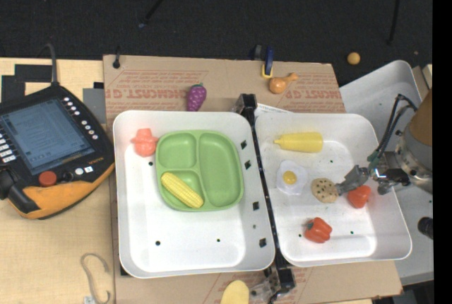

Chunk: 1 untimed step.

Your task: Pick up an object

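The right bin point(385, 239) holds a yellow bottle-shaped toy point(299, 143), a fried egg point(289, 177), a cookie point(324, 189), a small red toy point(359, 197) and a red-orange pepper point(318, 230). My gripper point(368, 181) reaches in from the right, low over the bin's right half. It is open, its fingers spread just above the small red toy. One fingertip point(349, 183) lies close to the cookie's right edge. Nothing sits between the fingers.
The left bin point(141, 239) carries a green divided plate point(212, 165) with a corn cob point(182, 189), and a pink toy point(143, 143). Purple grapes point(195, 96), an orange gourd point(281, 83) and a lemon point(235, 292) lie outside the bins. A teach pendant point(49, 147) rests at the left.
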Available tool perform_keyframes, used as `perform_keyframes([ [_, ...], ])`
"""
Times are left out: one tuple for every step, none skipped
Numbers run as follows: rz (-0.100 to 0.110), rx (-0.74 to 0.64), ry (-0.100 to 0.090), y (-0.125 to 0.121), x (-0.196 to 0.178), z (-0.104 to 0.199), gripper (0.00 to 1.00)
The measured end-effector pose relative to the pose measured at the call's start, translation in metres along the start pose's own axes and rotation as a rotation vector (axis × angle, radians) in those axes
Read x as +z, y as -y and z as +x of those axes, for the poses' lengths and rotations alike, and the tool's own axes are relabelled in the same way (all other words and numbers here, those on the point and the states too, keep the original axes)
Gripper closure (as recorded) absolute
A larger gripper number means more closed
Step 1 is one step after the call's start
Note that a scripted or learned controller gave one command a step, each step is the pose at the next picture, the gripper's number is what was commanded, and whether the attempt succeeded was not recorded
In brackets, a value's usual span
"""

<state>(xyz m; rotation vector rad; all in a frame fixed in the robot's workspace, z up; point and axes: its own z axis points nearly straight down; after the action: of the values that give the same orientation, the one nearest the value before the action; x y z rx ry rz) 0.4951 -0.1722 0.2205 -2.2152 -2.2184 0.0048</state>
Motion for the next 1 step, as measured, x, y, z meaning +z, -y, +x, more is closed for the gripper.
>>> perform_keyframes([
  [0.0, 0.0, -0.001, -0.0007, 0.0451, 0.0079, 0.0],
])
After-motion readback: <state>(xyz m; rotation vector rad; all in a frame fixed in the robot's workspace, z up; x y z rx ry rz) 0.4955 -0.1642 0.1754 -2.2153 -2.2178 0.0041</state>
